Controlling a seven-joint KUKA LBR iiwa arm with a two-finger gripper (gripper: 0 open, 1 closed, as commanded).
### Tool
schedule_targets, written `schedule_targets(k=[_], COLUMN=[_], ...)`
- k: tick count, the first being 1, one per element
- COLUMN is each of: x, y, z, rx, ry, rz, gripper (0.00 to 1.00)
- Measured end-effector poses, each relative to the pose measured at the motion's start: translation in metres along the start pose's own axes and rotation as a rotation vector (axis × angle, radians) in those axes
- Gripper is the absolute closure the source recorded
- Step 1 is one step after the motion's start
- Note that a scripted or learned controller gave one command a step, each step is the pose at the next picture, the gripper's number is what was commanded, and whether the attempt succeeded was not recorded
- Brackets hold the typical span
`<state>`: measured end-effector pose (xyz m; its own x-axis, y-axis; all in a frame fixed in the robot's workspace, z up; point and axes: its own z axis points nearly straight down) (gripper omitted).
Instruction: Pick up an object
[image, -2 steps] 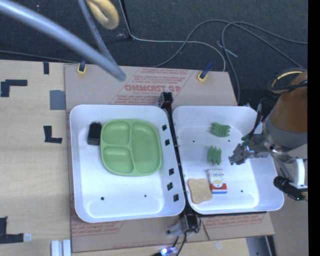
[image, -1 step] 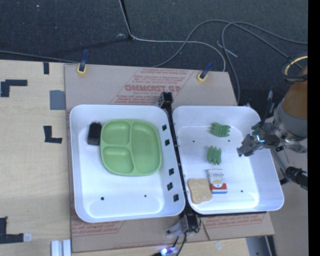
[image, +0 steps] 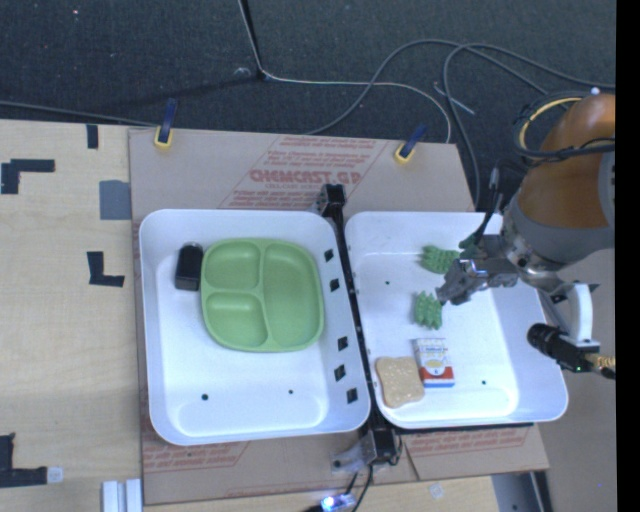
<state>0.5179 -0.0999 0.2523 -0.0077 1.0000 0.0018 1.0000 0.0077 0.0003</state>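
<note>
In the camera view, the gripper (image: 458, 287) is hovering over the right bin (image: 520, 395) between two green toys (image: 428, 310), its finger opening impossible to tell, while a small carton (image: 434, 361) and a tan sponge (image: 398, 381) are lying nearer the front and a green divided plate (image: 263, 295) is sitting in the left bin (image: 170, 390).

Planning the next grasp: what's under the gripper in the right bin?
Bare white floor of the right bin shows around the gripper, with green toys just beside. Directly beneath is hidden.
</note>
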Motion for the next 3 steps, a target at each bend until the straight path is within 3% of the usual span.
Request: schedule_targets(k=[2, 3], x=[0.103, 0.147], y=[0.017, 0.039], z=[0.003, 0.006], rx=[0.002, 0.002], ry=[-0.001, -0.001], rz=[0.002, 0.002], gripper=[1.0, 1.0])
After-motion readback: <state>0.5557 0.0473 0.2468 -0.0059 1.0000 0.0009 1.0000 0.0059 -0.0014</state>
